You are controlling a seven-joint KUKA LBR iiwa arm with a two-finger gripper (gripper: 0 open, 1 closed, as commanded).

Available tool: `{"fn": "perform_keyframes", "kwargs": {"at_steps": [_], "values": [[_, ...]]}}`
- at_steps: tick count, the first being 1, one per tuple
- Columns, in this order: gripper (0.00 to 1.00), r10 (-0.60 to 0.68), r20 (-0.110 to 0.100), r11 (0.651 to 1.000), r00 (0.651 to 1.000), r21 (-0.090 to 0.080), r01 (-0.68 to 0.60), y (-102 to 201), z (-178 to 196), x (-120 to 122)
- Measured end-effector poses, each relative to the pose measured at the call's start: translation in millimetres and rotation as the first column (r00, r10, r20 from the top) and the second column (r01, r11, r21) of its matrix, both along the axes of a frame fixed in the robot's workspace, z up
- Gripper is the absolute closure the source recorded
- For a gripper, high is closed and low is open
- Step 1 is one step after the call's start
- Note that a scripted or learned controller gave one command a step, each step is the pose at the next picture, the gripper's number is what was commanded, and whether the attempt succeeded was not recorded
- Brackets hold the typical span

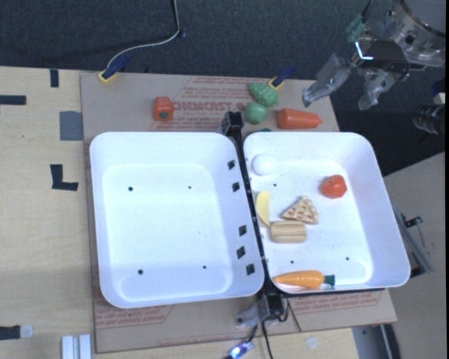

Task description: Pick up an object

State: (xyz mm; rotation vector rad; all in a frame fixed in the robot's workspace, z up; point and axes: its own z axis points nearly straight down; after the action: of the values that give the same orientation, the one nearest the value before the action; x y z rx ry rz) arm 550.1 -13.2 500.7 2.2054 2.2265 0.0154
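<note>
Tomato [333, 187] beside pizza slice [301, 211]

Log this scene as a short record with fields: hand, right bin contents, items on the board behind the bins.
hand: open, raised beyond the right bin's far corner, holding nothing
right bin: white egg, red tomato, yellow banana slice, pizza wedge, bread roll, orange carrot
board behind bins: red pepper, green vegetables, second carrot

The left bin [165, 215] offers open floor throughout. In the right bin [359, 163], a tomato [333, 187], wedge [301, 211], sausage [288, 232] and carrot [302, 280] crowd the middle and front, with room between them.
</note>
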Motion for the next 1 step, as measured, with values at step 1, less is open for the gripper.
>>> {"fn": "perform_keyframes", "kwargs": {"at_steps": [1], "values": [[1.00, -0.007, -0.012, 1.000, 1.000, -0.003, 0.007, -4.0, 2.6, 0.5]]}}
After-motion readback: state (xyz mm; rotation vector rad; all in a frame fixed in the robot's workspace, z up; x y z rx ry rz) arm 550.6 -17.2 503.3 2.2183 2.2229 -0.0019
